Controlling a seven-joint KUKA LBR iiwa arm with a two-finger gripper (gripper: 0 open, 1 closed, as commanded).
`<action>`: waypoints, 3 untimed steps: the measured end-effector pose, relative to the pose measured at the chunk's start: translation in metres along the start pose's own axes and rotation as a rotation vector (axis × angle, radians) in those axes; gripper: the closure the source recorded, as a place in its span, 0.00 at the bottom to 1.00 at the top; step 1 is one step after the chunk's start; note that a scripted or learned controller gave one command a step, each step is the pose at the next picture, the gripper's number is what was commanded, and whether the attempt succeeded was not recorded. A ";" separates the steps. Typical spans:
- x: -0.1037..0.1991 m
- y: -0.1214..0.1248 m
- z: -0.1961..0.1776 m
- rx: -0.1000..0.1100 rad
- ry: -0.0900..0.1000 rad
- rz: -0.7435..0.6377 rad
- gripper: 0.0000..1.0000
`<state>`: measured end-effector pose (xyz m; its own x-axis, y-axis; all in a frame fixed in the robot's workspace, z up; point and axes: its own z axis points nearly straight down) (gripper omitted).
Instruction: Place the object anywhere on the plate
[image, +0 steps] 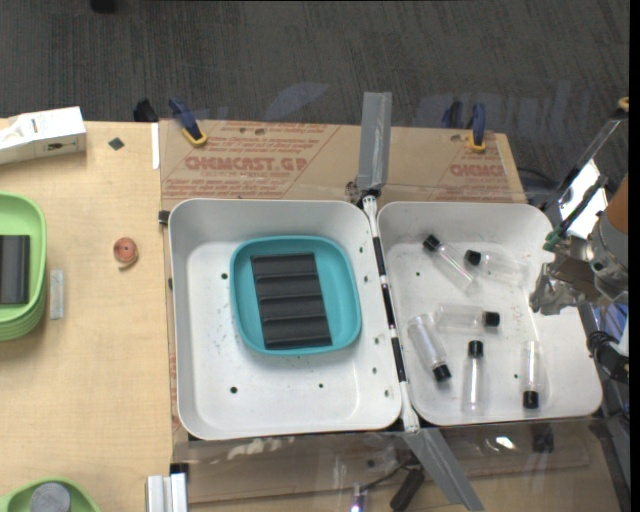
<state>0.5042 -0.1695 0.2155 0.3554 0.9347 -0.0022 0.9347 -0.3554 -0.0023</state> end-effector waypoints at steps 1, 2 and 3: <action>0.000 0.000 0.000 0.000 0.000 0.000 0.00; -0.043 -0.012 -0.060 0.000 0.000 0.098 0.00; -0.045 -0.008 -0.211 0.000 -0.001 0.002 0.00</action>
<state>0.4809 -0.2087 0.4267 0.3570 0.9341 -0.0033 0.9341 -0.3570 -0.0026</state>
